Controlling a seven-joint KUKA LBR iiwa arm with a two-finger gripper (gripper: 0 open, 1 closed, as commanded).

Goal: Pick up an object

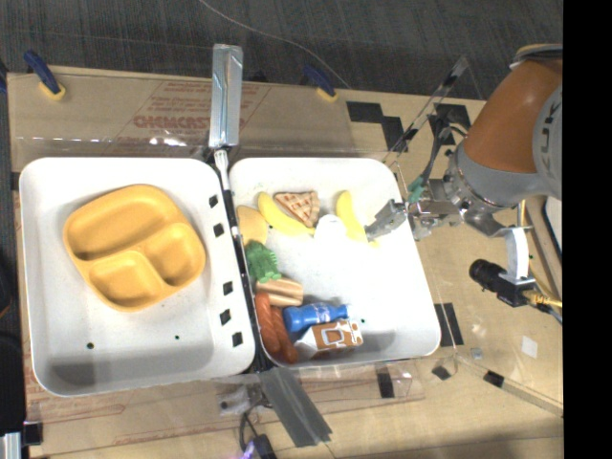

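The right bin (402,290) holds several toy foods. Along its far side lie a yellow banana (277,216), a brown waffle wedge (297,207), a white lump (329,228) and a second banana (348,215). At the left wall sit a pale yellow piece (251,223), a green leafy piece (261,259) and a hot dog (280,292). A blue carton (316,316) and a small brown box (337,335) lie at the near side. My gripper (386,220) hangs low at the bin's right rim, just right of the second banana, with nothing seen in it.
The left bin (48,352) carries a yellow divided plate (134,245). A red sausage (273,335) lies in the right bin's near left corner. A metal divider bar (226,94) stands between the bins at the far side. The right bin's middle is bare floor.
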